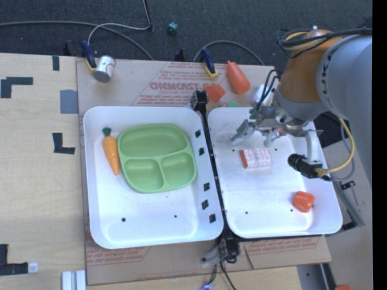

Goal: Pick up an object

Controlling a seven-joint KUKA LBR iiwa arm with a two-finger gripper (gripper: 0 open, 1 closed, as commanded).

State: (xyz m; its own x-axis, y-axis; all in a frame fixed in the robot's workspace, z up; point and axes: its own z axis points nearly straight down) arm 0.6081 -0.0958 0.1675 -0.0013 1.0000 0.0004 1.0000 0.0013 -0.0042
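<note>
- In the left bin (97,222), a toy carrot (110,153) is lying just beside a smooth green divided plate (157,157), both looking like moulded plastic.
- In the right bin (272,222), a small red-and-white packet (256,157) is sitting near the far side; it is probably light, boxy and slightly crushable, so gripping across its short sides seems best.
- The tool (257,135) is hovering just beyond the packet with its fingers spread wide, holding nothing.
- A rounded orange piece (303,201) is resting near the right bin's near-right corner, likely slippery.
</note>
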